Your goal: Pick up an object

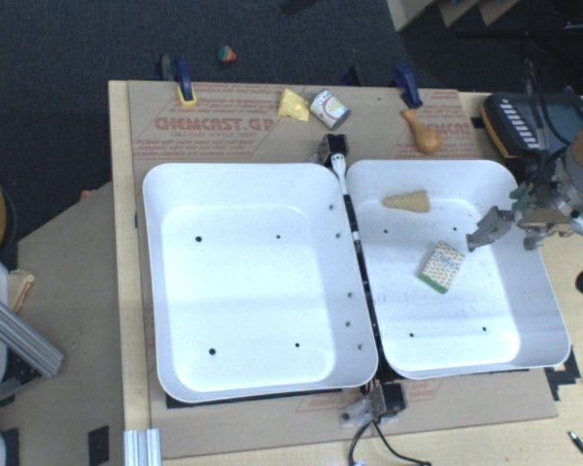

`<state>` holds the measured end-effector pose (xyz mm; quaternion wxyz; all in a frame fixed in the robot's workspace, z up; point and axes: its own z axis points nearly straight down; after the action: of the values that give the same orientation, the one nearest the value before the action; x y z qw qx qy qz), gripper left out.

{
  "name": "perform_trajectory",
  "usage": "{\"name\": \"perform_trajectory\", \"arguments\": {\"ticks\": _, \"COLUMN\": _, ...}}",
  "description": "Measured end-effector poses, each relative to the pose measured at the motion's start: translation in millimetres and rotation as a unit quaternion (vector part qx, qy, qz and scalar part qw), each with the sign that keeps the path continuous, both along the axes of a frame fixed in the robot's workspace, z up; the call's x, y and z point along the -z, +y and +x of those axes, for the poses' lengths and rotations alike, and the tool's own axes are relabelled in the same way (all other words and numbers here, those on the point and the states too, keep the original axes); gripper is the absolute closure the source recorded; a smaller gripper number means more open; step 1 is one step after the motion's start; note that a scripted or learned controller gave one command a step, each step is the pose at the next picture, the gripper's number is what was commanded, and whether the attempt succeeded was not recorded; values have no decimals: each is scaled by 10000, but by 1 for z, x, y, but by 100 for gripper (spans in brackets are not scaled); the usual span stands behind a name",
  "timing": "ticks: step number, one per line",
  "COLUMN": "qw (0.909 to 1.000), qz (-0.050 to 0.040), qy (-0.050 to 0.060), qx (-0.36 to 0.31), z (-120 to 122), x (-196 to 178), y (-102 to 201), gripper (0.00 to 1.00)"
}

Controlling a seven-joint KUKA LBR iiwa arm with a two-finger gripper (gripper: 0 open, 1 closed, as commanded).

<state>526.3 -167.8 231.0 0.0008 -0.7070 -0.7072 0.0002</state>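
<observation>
Writing: red "CHEMCAST" print on the brown tabletop [233, 124], 12 o'clock of the bins.
Sponge [441, 266]: right bin [525, 343], centre.
Wedge [408, 201]: 11 o'clock of sponge.
Pincer [510, 229]: spread wide, holding nothing, 2 o'clock of sponge.
Floor [68, 37]: dark carpet.

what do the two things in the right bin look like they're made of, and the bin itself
The tan wedge-shaped piece looks like matte foam or sponge, though that is unsure. The small green-and-white speckled rectangular block suggests a printed scouring sponge. The shallow white right bin looks like smooth moulded plastic, given its rounded corners and faint sheen.
</observation>
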Motion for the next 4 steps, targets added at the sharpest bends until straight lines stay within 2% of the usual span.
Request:
{"name": "perform_trajectory", "arguments": {"ticks": 1, "qw": 10000, "qz": 11, "qy": 11, "qx": -1, "z": 0, "x": 153, "y": 27, "gripper": 0}}
{"name": "perform_trajectory", "arguments": {"ticks": 2, "qw": 10000, "qz": -13, "qy": -24, "qx": 7, "z": 1, "x": 136, "y": 24, "gripper": 100}}
{"name": "perform_trajectory", "arguments": {"ticks": 3, "qw": 10000, "qz": -7, "qy": -38, "qx": -31, "z": 67, "x": 146, "y": 66, "gripper": 100}}
{"name": "perform_trajectory", "arguments": {"ticks": 4, "qw": 10000, "qz": 10, "qy": 34, "qx": 10, "z": -4, "x": 147, "y": 73, "gripper": 100}}
